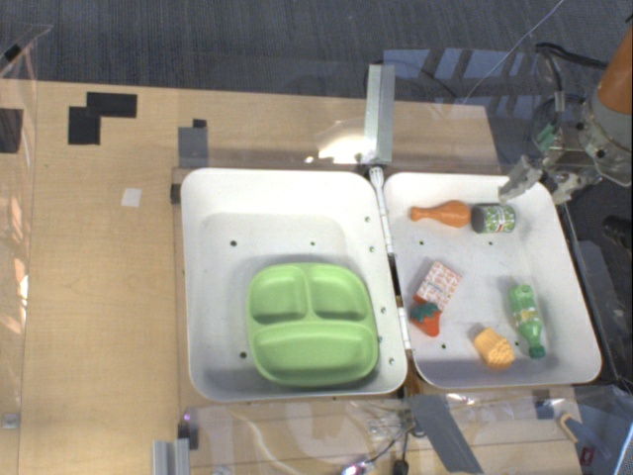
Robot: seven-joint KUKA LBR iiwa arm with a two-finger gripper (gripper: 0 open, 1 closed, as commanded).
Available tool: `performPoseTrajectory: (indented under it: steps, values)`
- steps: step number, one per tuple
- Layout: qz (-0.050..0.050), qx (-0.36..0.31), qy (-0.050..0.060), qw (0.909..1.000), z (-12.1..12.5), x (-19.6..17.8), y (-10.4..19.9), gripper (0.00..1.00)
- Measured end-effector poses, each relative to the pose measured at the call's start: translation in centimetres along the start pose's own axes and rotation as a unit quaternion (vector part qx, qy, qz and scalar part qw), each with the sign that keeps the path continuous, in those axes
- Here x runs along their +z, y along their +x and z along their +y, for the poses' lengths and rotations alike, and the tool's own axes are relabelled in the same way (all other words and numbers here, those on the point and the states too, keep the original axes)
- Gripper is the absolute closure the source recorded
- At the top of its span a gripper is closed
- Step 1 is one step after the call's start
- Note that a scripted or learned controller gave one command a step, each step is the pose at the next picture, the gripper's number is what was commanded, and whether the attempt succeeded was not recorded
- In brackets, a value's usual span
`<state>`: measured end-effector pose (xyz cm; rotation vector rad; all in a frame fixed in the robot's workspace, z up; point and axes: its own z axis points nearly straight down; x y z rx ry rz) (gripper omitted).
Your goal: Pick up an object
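The right bin (574, 265) holds several small items. An orange bottle (442, 215) lies on its side at the far end, with a small dark-and-green can (494, 219) touching its base. A patterned pink packet (437, 284) and a red-and-green toy fruit (425, 317) lie near the divider. A yellow-orange lump (494, 348) and a green bottle (526, 318) lie near the front right. My gripper (541, 182) hovers over the bin's far right corner, just right of the can, open with nothing between its fingers.
A green divided plate (312, 323) sits in the left bin (213, 265). A metal post (380, 117) rises behind the divider between the bins. Cables hang at the upper right by the arm (608, 117).
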<state>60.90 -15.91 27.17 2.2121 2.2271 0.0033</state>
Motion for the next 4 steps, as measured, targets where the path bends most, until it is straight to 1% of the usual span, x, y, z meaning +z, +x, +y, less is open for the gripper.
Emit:
performPoseTrajectory:
  steps: [1, 2, 3, 4]
  values:
    - [0.0, -0.03, 0.0, 0.9995, 4.1, 6.3, 2.7, 0.0]
    - [-0.001, -0.058, -0.002, 0.9983, 6.2, 18.4, 5.9, 0.0]
    - [-0.001, -0.06, 0.002, 0.9982, 6.1, 17.4, 5.9, 1.0]
    - [0.0, -0.12, -0.002, 0.9928, 6.2, 8.4, 14.9, 1.0]
